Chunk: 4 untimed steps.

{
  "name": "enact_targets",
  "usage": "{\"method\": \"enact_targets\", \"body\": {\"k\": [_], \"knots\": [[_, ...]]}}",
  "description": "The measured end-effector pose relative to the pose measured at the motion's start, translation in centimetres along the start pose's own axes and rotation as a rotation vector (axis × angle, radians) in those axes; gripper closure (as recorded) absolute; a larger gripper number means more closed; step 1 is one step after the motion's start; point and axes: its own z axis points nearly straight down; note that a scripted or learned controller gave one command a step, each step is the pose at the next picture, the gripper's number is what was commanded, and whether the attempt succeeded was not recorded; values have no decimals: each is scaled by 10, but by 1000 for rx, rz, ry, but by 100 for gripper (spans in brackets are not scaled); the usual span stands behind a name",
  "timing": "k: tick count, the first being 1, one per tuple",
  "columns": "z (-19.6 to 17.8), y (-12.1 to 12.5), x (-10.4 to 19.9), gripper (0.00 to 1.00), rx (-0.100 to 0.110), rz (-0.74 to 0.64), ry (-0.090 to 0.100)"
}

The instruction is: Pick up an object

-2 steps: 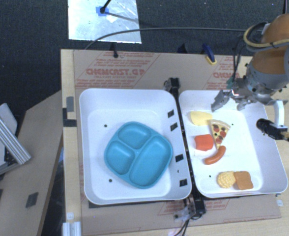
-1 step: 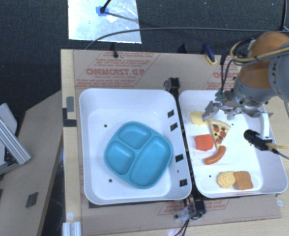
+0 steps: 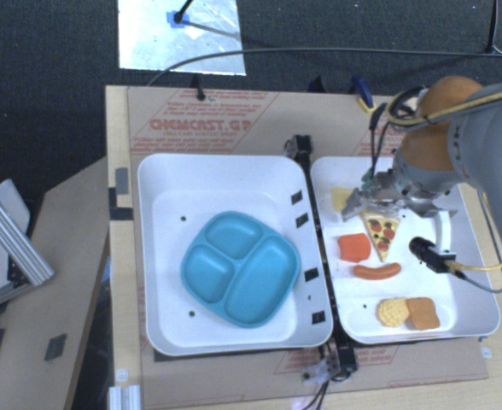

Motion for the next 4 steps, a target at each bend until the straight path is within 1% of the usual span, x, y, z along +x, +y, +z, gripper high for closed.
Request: {"method": "enact_targets", "body": {"k": [1,2,3,4], "knots": [[-16,3,-2,100,-10,1,-4],[-80,9,-1,100,-5,-3,0],[-144,14,0,100,-4,-4,0],[-155,15,0,100,0,-4,1]]}}
